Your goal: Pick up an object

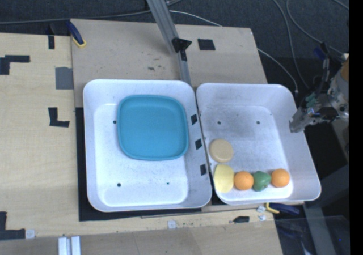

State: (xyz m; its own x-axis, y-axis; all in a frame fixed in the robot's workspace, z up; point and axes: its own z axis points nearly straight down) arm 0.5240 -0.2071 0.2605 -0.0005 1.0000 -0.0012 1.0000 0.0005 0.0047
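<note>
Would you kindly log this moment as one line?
end effector: over right bin's right rim | plate: left bin | five items: right bin, front | nothing picked

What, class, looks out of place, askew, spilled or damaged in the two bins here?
Nothing stands out. The blue plate lies flat in the left bin. In the right bin, the tan disc, yellow piece, two orange balls and green piece sit along the near wall. Nothing is spilled.

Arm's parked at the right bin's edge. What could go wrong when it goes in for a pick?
The small items sit packed in a row against the right bin's near wall, so fingers may hit the wall or grab two. The gripper hangs over the bin's right rim and could clip it going down. The blue plate lies flat, hard to grip.
</note>
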